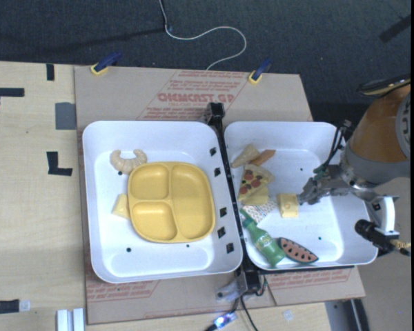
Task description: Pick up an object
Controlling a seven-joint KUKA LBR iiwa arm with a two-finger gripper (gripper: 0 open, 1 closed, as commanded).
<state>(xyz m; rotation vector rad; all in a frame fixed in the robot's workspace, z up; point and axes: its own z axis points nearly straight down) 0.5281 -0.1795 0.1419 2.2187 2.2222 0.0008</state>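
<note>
Cheese cube [288,205] just beside fingers [308,197], mid right bin [331,243]

Two shallow white plastic bins [100,185] are seen on a brown cardboard sheet printed in red [193,95]. A yellow divided plastic plate [171,201] and a tan croissant toy [127,159] are seen in one. A pale yellow cheese cube [288,205], a green toy bottle [262,240] and a red, black-seeded, green-rinded watermelon slice [297,249] are seen in the other.
</note>
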